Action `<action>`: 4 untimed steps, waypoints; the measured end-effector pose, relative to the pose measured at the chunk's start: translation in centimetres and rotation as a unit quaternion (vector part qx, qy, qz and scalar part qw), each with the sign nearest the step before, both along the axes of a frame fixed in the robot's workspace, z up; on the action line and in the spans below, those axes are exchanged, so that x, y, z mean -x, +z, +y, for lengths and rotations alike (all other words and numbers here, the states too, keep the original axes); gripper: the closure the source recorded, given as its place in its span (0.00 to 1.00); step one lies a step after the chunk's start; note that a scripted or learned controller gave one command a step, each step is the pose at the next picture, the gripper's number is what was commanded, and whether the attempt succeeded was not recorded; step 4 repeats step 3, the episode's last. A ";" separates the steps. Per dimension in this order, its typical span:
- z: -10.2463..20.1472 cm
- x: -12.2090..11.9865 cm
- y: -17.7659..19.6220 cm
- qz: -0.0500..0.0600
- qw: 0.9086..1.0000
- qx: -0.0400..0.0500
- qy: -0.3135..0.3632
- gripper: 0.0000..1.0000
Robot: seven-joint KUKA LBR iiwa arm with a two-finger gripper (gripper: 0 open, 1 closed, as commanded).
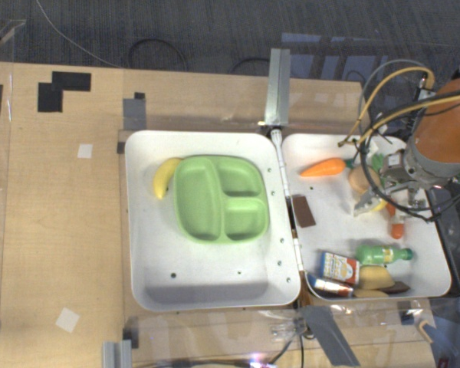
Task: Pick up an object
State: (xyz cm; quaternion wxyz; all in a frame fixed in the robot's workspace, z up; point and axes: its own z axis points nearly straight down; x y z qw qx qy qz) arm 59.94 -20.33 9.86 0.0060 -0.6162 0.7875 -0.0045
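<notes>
Hand (370, 203) half-hidden among cables (383, 98)

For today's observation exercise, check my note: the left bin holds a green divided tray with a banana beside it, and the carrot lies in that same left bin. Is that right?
Not quite. The camera view shows the carrot in the right bin, near its upper left corner, not the left bin. The rest holds: the green divided tray sits in the left bin with the banana against its left edge.
</notes>
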 end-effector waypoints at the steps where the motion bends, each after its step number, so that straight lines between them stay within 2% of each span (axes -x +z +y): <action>1: 0.3 4.3 -0.5 -0.004 1.000 0.000 0.022 0.00; 2: 0.7 -2.8 -0.7 -0.001 0.984 -0.002 0.180 0.00; 3: 0.8 0.9 -0.7 -0.001 0.986 0.000 0.169 0.00; 4: 0.8 0.9 -0.7 -0.001 0.986 0.000 0.169 0.00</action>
